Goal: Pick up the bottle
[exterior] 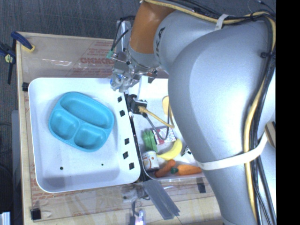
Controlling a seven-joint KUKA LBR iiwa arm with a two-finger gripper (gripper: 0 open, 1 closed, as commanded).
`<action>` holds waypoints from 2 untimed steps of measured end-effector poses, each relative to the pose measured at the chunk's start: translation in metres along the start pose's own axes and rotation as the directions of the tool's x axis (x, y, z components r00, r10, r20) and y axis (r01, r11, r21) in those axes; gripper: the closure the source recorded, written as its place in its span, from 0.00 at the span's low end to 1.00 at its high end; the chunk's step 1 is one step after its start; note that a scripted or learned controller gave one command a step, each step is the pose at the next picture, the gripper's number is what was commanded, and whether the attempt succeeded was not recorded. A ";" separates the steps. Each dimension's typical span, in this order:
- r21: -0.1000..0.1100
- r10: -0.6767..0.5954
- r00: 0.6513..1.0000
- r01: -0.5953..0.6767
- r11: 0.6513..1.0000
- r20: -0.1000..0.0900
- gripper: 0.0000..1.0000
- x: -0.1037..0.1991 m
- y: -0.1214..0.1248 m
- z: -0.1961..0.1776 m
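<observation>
The big grey arm [220,102] comes in from the right and covers most of the right bin [161,176], so only a strip of this bin can be seen. The orange band [145,27] sits above the wrist, and under it the end effector [123,81] hangs over the far edge of the left bin [75,172], close to the wall where the two bins meet. Whether the end effector is open or closed I cannot tell, and nothing is visibly held by it. In the left bin lies a blue divided plate [82,121] with three compartments, flat on the white floor and well apart from the end effector. In the visible strip of the right bin several things lie close together: a green object [150,138], a yellow banana [172,150], a small can [150,160] with a red and white label, and an orange carrot [186,170] beside a darker red piece [165,168]. A bottle I cannot identify with certainty among these things; part of the pile is hidden under the arm. The wooden worktop [56,50] carries both bins, and a blue clamp [22,40] grips its far left corner.
</observation>
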State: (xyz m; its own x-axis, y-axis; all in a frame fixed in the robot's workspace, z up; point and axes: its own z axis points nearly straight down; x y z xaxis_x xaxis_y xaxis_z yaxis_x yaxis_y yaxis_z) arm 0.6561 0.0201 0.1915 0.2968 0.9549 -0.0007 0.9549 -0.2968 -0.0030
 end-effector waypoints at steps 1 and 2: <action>0.001 0.311 0.950 -0.311 0.950 0.000 1.00 0.043 -0.014 0.000; 0.002 0.369 0.929 -0.369 0.929 0.002 1.00 0.065 -0.149 -0.047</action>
State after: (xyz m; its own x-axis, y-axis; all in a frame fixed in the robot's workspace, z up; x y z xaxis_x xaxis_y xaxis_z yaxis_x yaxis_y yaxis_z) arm 0.5332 0.1262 0.2392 0.6281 0.7781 -0.0036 0.7781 -0.6281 -0.0040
